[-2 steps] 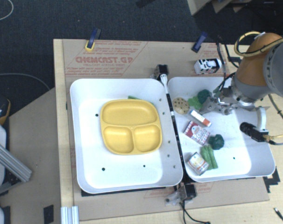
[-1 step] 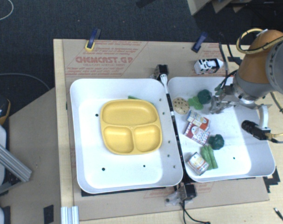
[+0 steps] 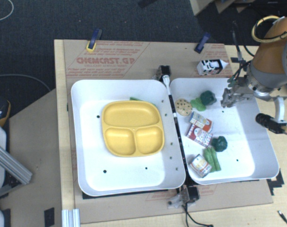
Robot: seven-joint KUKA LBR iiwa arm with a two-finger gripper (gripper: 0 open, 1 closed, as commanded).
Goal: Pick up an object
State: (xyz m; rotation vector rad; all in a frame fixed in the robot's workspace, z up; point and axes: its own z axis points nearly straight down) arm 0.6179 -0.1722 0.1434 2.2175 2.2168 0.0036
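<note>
Broccoli [image 3: 208, 97] just left of jaws, apparently apart.

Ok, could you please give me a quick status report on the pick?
Gripper over right bin, upper edge, nothing seen held. Green toy nearest, just left. Nothing between them.

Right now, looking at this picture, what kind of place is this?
Most likely a robotics lab bench for grasping trials. A grey and orange arm reaches over two white bins clamped to a board; the left holds a yellow divided tray, the right toy food, and cables trail across dark carpet.
</note>
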